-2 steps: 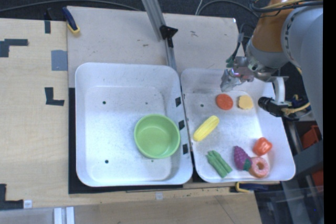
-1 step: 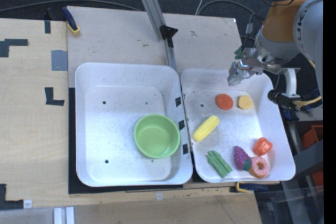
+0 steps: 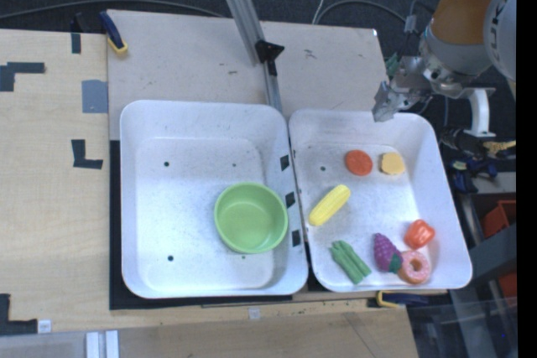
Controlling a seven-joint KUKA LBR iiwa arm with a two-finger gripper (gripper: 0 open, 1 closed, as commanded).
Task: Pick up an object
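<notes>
Lying in the right bin (image 3: 436, 180), tomato (image 3: 358, 163) sits below-left of the jaws (image 3: 383, 111).

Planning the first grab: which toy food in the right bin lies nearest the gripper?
The yellow round piece, beside the orange-red disc at the right bin's far end. The gripper hangs just above it; the others lie farther down.

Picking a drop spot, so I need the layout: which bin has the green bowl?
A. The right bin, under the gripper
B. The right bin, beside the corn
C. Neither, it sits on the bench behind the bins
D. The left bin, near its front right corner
D: the green bowl sits in the left bin, toward its front right corner, while the corn lies in the right bin.
</notes>
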